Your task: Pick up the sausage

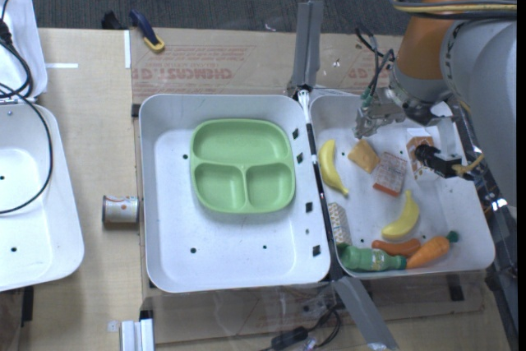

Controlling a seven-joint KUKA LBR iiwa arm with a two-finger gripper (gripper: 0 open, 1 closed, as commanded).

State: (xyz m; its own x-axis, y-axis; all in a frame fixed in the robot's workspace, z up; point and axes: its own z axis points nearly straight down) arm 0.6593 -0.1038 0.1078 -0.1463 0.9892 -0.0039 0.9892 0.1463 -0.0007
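The hand (367, 123) hovers at the right white bin's (468, 259) far end, grip unreadable from here. The small reddish-orange sausage (396, 247) lies well apart, touching the orange carrot (429, 251).

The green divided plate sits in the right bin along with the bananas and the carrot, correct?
Not quite. The camera view shows the green divided plate in the left bin. The bananas and the carrot are in the right bin.
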